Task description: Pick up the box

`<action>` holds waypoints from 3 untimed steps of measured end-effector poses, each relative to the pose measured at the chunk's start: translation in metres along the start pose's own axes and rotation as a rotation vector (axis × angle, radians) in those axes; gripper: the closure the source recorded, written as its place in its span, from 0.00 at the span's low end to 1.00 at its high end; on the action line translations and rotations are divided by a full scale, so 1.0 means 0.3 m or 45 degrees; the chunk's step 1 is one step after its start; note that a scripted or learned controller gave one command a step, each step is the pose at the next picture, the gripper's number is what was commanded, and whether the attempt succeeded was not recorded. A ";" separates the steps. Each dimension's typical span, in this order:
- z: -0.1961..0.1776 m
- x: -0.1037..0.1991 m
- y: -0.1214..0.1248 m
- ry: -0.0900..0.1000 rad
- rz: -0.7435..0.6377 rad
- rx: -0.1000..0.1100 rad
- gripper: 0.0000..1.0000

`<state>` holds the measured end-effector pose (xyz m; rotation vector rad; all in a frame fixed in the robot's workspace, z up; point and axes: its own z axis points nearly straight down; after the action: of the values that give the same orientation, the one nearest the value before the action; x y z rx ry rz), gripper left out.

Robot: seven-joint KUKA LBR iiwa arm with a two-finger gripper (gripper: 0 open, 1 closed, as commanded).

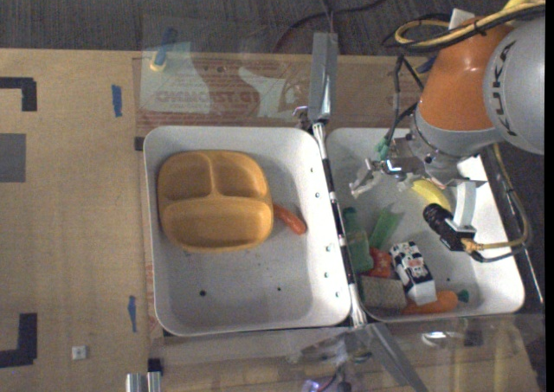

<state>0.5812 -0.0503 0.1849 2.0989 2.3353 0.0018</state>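
Box lying in right bin, below and right of claw. Claw hovering at bin's upper left, well apart, fingers spread wide, holding nothing.

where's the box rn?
In the right bin, near its front edge: the black-and-white box lies between a red item and an orange carrot.
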 end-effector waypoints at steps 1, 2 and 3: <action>0.307 -0.171 0.134 -0.001 0.098 -0.003 0.00; 0.320 -0.237 -0.134 0.000 0.143 -0.006 0.00; 0.323 -0.229 0.103 -0.002 0.365 -0.007 0.00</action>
<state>0.6194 -0.1154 0.0882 2.4072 2.0086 0.0073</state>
